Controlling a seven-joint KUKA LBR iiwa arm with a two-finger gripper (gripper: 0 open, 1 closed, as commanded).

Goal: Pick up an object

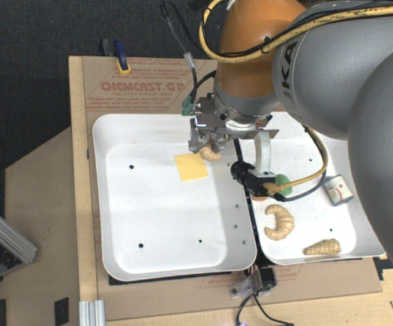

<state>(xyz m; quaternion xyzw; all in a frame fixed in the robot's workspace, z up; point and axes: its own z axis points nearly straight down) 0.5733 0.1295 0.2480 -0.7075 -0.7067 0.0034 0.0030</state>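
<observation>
While I hang over the left bin (108, 202), I take the yellow slice (192, 168) as my marker. Nearest the camera, well to the slice's right and on its near side, a long roll (322, 248) lies in the right bin (305, 148), with a croissant (278, 221) just beyond it, closer to the slice. A small white tag (337, 190) sits far right of the slice. None of these concerns me at present.

The slice lies flat on the bin floor, so I judge it a poor catch. Touching its far right corner is a small tan piece (210, 153), plumper and easier to pinch, which seems to be why my gripper (206, 142) is set directly over it, pointing down. Whether my jaws are clenched on the piece or standing released around it, I cannot tell.

Beyond the slice, past the bin's far rim, a blue clamp (121, 54) pins the cardboard (142, 83).
</observation>
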